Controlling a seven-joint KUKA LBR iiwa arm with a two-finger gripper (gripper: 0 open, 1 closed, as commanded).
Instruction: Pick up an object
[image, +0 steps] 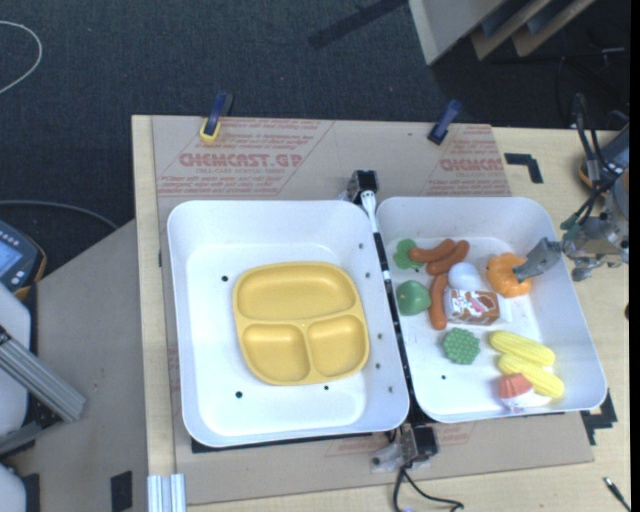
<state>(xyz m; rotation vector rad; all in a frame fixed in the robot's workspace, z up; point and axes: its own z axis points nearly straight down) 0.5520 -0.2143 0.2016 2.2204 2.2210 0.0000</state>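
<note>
The right bin (560, 310) holds several toy foods. An orange piece (505, 275) lies near its right wall, with my gripper (537, 262) low over the bin, right beside it and touching or nearly touching its right side. Left of the orange piece are a white egg (463, 276), a red-brown packet (473, 306), two sausages (443, 253) and a third sausage (438, 300). A green pepper (411, 296) and a small green piece (404, 252) sit by the left wall. Broccoli (460, 346), two yellow corn pieces (523, 350) and a red and white piece (514, 389) lie toward the front.
The left bin (195, 300) carries a yellow divided plate (298, 322). A black clamp (365, 186) sits between the bins at the back, and blue clips (445, 122) hold the cardboard base. The arm's wrist and cables (600, 235) hang over the right bin's right rim.
</note>
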